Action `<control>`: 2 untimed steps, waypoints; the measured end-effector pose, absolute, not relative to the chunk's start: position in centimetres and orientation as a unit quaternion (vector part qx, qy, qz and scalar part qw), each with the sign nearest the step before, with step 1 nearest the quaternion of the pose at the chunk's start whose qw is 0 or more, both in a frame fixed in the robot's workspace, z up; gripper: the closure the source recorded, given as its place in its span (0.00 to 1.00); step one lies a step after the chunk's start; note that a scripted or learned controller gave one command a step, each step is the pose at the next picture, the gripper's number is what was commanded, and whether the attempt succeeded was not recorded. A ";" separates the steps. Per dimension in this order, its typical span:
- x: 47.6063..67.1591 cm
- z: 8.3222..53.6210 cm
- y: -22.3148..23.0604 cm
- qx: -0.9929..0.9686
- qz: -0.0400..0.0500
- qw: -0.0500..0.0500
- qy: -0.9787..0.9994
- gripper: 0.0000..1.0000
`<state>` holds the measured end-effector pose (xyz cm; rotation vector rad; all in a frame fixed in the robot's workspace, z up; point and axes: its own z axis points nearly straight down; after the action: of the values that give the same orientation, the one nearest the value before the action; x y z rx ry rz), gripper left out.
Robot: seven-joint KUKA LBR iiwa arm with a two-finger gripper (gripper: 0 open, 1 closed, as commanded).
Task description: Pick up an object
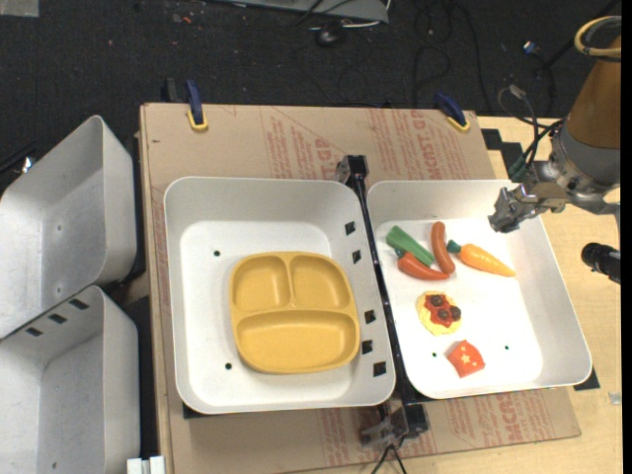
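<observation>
Camera view from above the bench, read left to right: I see the left shallow white plastic bin [197,265] with a yellow three-compartment plastic tray [294,312] lying flat in its middle. Past the black divider sits the right shallow white plastic bin [563,304], where the candidates lie. A green toy vegetable stick [408,242] and a red toy pepper [415,265] are touching, with a red toy sausage [443,246] just beside them and an orange toy carrot [484,259] next to that. Nearer me lie a small toy pizza round [439,311] and a red toy strawberry wedge [465,358], apart from the cluster.

My two-finger gripper [506,211] hangs over the bin's far right corner, near the carrot, with nothing between its fingers that I can see; whether they are spread or closed I cannot tell.

I judge this the approach step, nothing picked yet. Next I would want the gripper centred over one isolated piece, probably the carrot, then a straight descent clear of the bin wall.
</observation>
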<state>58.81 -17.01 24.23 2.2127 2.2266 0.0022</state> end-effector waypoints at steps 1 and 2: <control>59.0 23.2 -11.8 0.705 0.000 -0.001 0.710 1.00; 59.7 23.7 -5.6 0.704 0.001 0.000 0.710 1.00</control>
<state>59.74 -5.60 23.68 2.2119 2.2309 0.0027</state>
